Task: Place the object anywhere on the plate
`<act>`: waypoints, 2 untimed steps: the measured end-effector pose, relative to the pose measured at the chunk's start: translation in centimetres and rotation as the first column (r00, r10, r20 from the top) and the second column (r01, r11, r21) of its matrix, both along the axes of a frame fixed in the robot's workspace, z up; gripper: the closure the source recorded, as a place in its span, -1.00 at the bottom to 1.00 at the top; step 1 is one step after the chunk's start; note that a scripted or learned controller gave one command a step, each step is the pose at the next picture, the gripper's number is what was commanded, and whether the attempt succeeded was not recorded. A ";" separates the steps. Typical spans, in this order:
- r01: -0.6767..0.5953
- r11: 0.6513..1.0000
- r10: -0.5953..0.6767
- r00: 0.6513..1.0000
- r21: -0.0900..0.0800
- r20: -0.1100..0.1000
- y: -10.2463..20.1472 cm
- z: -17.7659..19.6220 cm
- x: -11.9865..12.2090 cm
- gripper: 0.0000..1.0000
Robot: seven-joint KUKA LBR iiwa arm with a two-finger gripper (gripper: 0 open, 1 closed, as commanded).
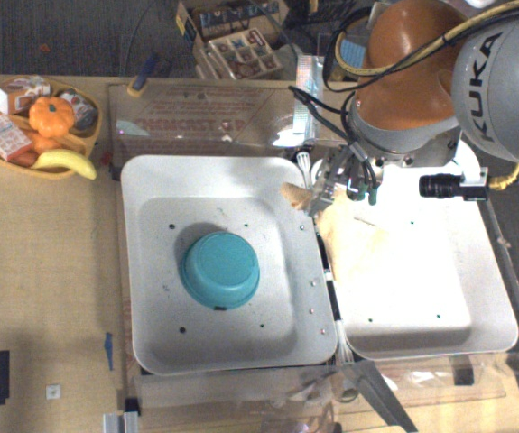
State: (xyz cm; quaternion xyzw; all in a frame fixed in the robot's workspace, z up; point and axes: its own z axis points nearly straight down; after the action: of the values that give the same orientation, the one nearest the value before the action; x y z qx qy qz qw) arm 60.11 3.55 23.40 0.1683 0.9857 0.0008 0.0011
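A round teal plate (221, 269) lies in the middle of the left white bin (151, 197). My gripper (318, 190) hangs over the ridge between the two bins, near their far end, up and to the right of the plate. A small tan object (296, 197) sticks out to the left from between its fingertips, just over the left bin's right rim. The gripper is shut on this tan object. The grey arm with its orange band (412, 61) reaches in from the upper right.
The right white bin (421, 287) lies under the wrist, with a pale tan patch (349, 237) on its floor near the gripper. A basket of toy fruit (38, 129) sits at the bench's far left. Cables and boxes crowd the back.
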 end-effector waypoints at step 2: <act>-0.336 0.942 0.336 0.942 0.000 0.000 8.8 -0.7 -5.8 1.00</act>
State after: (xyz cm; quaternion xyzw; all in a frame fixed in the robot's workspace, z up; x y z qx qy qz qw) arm 54.34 12.35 22.73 -0.0019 1.0000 0.0008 0.0008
